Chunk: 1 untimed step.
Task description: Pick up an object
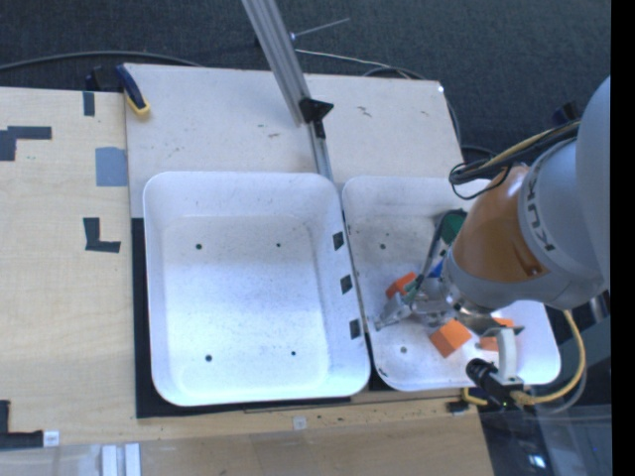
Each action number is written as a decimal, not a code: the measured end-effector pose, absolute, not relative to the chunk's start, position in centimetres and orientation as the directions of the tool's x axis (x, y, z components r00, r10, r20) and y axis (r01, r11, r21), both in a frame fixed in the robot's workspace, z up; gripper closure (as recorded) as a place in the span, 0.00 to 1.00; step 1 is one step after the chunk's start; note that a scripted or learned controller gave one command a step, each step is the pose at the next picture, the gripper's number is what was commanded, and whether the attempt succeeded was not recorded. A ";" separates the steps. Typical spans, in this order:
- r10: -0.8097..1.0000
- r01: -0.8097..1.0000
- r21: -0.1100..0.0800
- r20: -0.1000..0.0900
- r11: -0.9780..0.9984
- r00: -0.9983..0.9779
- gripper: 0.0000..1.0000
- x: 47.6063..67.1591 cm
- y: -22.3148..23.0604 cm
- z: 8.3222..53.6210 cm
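The arm [526, 231] is seen reaching in over the right bin [397, 206], its grey body and orange band covering much of that bin's right half. The gripper [397, 310] is lowered near the floor of the right bin, close to the wall shared with the left bin [238, 286]. Whether anything is held cannot be told, since the metal tip is small and blurred.

Just beside the gripper, toward the arm, a small orange piece [401, 285] is seen. An orange block [449, 338] lies on the right bin's floor near its front rim, below the wrist. A green object [452, 226] is partly hidden behind the arm, toward the back of the right bin, with a thin blue-green stick [434, 258] slanting down from it.
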State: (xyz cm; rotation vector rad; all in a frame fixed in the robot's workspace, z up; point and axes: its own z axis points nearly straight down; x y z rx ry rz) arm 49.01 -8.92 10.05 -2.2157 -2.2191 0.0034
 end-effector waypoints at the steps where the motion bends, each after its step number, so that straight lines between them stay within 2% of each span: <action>1: 1.000 1.000 0.008 -0.001 0.005 -0.005 0.00 54.1 -7.2 19.6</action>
